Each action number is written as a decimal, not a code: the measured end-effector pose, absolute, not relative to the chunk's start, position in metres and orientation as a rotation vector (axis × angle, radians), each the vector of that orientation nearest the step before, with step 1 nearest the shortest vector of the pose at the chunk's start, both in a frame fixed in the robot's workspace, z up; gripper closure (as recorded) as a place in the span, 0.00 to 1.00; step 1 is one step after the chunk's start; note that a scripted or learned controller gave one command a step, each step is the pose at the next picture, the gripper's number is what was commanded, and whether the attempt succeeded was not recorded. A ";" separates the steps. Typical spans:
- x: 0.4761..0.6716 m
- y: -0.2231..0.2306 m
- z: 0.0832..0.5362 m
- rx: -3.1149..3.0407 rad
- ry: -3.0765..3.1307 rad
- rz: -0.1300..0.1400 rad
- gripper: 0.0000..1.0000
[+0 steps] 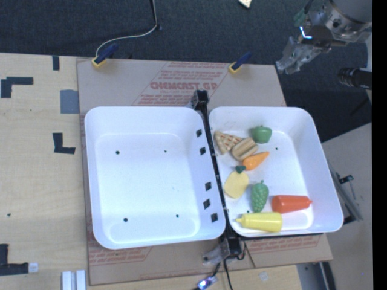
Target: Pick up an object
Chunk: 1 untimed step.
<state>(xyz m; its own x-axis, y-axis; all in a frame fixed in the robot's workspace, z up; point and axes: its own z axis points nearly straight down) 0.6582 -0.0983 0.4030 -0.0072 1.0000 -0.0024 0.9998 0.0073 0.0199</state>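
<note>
While toys fill the right bin, the gripper hovers apart.

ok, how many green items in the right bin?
2. A green pepper near the far wall, and green grapes toward the near side, between the yellow pear and the red sausage. None looks hidden.

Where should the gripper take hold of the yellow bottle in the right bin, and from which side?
Probably mid-body, from above, fingers across the width of the yellow bottle. It lies flat along the near wall of the right bin, so the far side is freer; the wall may crowd one finger.
</note>
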 end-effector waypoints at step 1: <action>0.622 -0.112 0.251 2.233 2.230 -0.018 1.00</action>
<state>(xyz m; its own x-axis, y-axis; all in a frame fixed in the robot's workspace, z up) 0.6220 -0.1125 0.2508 0.0015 1.0000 0.0020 0.9998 -0.0015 -0.0181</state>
